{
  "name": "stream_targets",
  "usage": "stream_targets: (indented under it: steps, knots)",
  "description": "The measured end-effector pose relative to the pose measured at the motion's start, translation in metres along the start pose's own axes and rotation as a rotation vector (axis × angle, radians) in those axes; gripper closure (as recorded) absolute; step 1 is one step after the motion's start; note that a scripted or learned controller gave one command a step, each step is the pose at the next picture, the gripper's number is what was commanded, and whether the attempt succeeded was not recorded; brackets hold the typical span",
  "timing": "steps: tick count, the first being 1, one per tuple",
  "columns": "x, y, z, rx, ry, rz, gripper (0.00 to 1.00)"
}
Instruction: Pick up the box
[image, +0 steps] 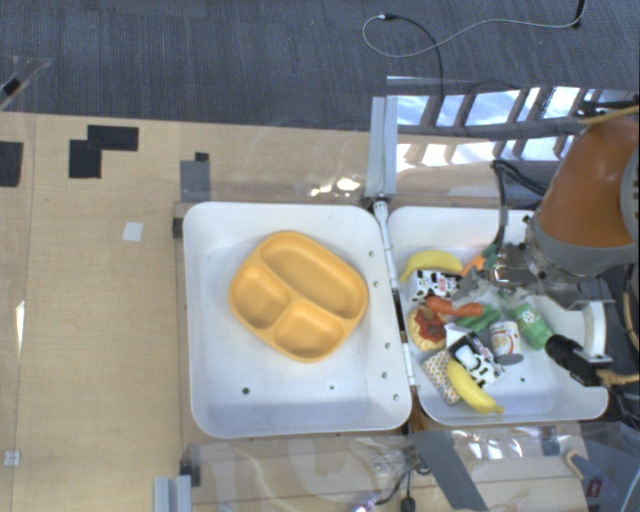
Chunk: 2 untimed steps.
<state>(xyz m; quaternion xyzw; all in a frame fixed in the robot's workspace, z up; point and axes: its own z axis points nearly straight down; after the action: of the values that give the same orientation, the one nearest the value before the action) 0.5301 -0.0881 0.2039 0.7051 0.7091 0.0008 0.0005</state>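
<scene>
A grey robot arm with an orange band (598, 190) hangs over the right white bin (570, 400), gripper (503, 272) above piled toys; finger state cannot be told. The small black-and-white box (474, 359) lies touching a yellow plastic banana (472, 388). A yellow divided plate (298, 294) sits in the left white bin (215, 400).

We spotted the box (475, 359) in the right bin (575, 400): small, black and white print, lying flat and skewed. It sat low in the pile, touching a banana (472, 387) on its near side, under red-orange items.
</scene>
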Motion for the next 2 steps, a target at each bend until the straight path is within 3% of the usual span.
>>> stream_targets:
  steps: [1, 2]
  knots:
    - [0.0, -0.025, 0.094, -0.001, 0.0, -0.096, 0.0]
    - [-0.072, 0.008, 0.108, -0.021, 0.002, -0.008, 0.0]
